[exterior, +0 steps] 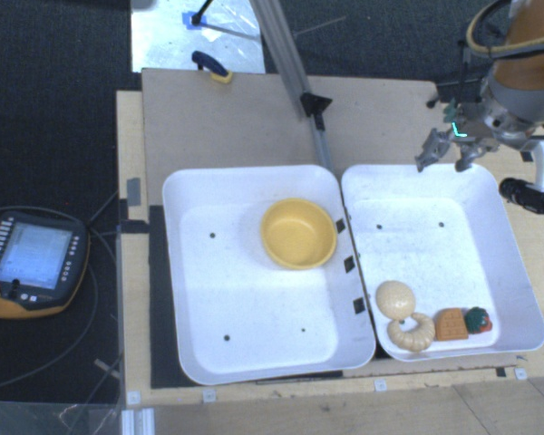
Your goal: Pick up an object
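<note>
Two shallow white bins side by side on a tan board, both smooth plastic with rounded corners and a few dark dots on the floor. Taken as landmark: the right bin (435, 234). Touching its left wall along the seam, the left bin (218, 306), with a round yellow bowl (298, 233), glossy and hollow, near its upper right corner. Grey arm with an orange band (526, 25) above the right bin's upper right corner. Gripper (443, 158) poised at that bin's far rim, two grey fingers (428, 155) spread apart, nothing between them. Far outside to the left, on the dark floor, an orange-edged handheld pendant (32, 261) with a lit screen. In the right bin's near corner, a cluster well apart from the gripper: a pale smooth egg-shaped object (395, 298); touching it below, a cream ribbed ring (411, 332); beside that, an orange textured block with a dark green knob (462, 323).
</note>
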`<state>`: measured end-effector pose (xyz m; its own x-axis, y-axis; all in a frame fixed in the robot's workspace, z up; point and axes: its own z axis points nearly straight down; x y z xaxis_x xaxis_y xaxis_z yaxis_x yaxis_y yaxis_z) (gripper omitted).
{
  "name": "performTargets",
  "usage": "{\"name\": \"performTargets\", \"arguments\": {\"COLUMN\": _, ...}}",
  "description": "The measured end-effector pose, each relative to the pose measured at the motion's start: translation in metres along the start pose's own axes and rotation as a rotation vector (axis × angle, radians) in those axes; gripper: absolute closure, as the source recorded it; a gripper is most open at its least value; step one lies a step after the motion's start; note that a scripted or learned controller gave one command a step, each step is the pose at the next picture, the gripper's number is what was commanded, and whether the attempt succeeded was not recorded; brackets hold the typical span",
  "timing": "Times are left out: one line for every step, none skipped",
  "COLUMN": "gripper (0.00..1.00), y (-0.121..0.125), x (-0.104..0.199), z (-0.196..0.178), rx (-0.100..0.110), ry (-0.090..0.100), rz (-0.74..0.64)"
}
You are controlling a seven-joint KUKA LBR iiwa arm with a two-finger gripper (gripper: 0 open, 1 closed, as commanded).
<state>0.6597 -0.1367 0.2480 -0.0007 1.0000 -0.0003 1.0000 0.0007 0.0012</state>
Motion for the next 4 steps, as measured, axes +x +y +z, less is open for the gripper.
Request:
{"name": "performTargets", "arguments": {"gripper": 0.0, "y": 0.0, "x": 0.0, "z": 0.0, "rx": 0.0, "ry": 0.0, "rz": 0.0}}
{"name": "performTargets", "arguments": {"gripper": 0.0, "y": 0.004, "x": -0.001, "z": 0.061, "rx": 0.005, "ry": 0.001, "rz": 0.0}}
{"name": "performTargets", "arguments": {"gripper": 0.0, "y": 0.004, "x": 0.007, "z": 0.12, "rx": 0.005, "ry": 0.001, "rz": 0.0}}
{"name": "performTargets", "arguments": {"gripper": 0.0, "y": 0.003, "x": 0.007, "z": 0.159, "rx": 0.003, "ry": 0.001, "rz": 0.0}}
